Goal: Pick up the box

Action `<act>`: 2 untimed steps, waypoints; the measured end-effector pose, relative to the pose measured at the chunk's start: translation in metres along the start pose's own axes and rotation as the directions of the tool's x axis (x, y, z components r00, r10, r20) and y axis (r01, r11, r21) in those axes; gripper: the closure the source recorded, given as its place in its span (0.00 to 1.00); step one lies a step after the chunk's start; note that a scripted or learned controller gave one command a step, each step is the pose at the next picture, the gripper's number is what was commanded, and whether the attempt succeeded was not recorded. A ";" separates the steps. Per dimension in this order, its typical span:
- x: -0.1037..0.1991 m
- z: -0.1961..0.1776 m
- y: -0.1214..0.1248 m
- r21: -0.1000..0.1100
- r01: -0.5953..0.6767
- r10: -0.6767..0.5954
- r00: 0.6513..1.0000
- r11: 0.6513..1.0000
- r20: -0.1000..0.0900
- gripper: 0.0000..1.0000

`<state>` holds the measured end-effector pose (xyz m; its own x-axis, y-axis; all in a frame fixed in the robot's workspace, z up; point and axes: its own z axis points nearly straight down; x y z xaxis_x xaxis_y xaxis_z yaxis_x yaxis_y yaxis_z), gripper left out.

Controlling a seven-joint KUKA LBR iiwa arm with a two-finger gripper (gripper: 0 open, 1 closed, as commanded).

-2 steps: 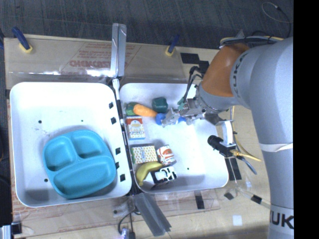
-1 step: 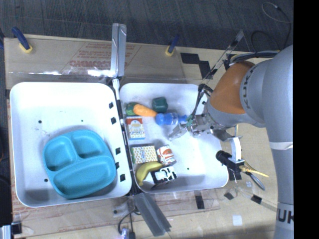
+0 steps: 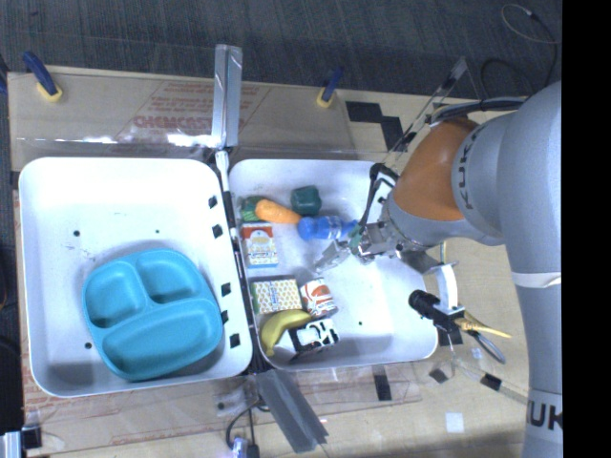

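Camera view puts the gripper (image 3: 336, 252) low in the right bin (image 3: 401, 342), fingers apart and holding nothing. Just left of it stands the box (image 3: 260, 245). I judge it should shift left, centre over the box, then descend squarely.

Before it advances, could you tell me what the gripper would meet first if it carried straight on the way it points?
Probably the blue plastic bottle, lying just ahead of the gripper; height is hard to judge from above.
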<state>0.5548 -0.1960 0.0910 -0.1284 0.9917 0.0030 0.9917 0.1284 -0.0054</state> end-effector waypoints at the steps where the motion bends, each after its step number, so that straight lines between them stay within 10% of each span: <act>1: 0.048 -0.002 0.066 -0.006 0.244 -0.244 0.970 0.970 0.005 0.00; 2: 0.045 -0.046 0.103 -0.005 0.138 -0.138 0.990 0.990 0.004 0.00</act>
<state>0.6516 -0.1386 0.1365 -0.2635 0.9647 -0.0004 0.9647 0.2635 -0.0003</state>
